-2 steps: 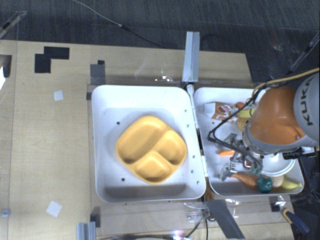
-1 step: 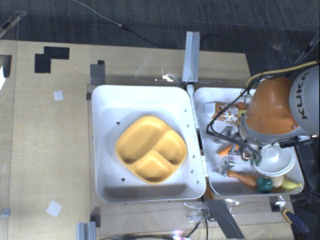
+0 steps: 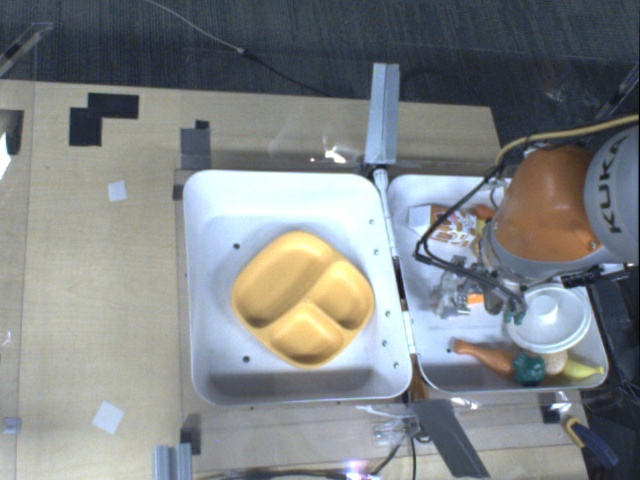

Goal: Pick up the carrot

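Note:
The carrot (image 3: 483, 354) lies near the front edge of the right bin (image 3: 437, 366), orange, with its green top pointing right. My gripper (image 3: 456, 294) hangs over the middle of that bin, a little behind the carrot and apart from it. The arm's orange band (image 3: 543, 211) and grey wrist cover much of the bin's right half.
A white bowl (image 3: 549, 319) sits just right of the gripper, and a yellow piece (image 3: 583, 372) lies beyond the carrot's top. A printed packet (image 3: 456, 228) lies at the bin's back. The left bin (image 3: 210, 268) holds a yellow divided plate (image 3: 303, 296).

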{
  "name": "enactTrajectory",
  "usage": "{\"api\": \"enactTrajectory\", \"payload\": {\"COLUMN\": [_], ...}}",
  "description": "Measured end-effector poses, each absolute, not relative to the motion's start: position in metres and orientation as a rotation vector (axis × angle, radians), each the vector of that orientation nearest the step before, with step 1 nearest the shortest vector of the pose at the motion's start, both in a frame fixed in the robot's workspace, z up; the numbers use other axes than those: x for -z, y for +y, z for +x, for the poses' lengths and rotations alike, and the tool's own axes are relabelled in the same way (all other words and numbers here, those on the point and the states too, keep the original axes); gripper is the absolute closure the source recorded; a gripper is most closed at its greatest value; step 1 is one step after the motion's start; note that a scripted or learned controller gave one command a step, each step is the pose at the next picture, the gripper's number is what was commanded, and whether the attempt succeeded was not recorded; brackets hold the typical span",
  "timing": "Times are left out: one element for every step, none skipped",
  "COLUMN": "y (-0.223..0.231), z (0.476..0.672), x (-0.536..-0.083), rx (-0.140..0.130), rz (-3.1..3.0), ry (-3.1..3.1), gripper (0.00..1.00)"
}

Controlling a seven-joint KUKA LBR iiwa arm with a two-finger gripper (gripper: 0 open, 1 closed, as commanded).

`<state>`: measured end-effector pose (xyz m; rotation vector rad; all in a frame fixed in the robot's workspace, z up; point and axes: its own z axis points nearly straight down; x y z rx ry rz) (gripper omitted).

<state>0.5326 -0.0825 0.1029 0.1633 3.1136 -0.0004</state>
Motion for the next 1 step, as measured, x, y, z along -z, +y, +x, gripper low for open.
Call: {"api": "enactTrajectory", "payload": {"y": [-0.0881], "z": [0.5439], "x": [-0.1156], "rx": [0.001], "rz": [-0.347], "ry": [3.112], "gripper": [1.0]}}
